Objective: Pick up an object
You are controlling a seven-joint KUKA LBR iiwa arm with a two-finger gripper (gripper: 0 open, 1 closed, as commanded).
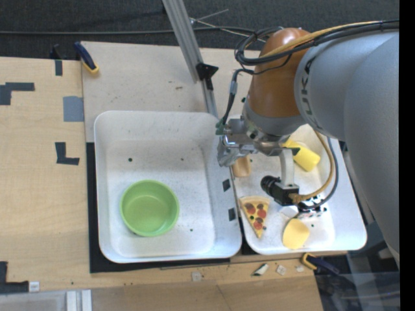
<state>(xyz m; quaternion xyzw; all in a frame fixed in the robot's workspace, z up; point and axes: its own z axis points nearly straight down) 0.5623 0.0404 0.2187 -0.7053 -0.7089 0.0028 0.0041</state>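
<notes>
Gripper [228, 149] is hanging right over the wall where the two bins meet. We are seeing it from above, so we cannot tell whether it is released or clenched. We are taking the tan block [242, 168] as the nearest candidate. It is showing just below the gripper in the picture, at the left edge of the right bin [343, 220]. The two are so close that they seem to be touching, though we cannot say whether the block is being gripped. Nearer the camera, the pizza slice [255, 214] is lying flat, near the tan block but apart from it, with its tip pointing at the bin's near wall. A yellow round piece [296, 234] is sitting just beside the slice on its right. Another yellow piece [307, 158] is peeking out from under the arm [353, 76], to the right of the gripper. Over in the left bin [155, 149], we are seeing a green bowl [150, 207] standing upright toward the near left corner, well apart from the gripper.
</notes>
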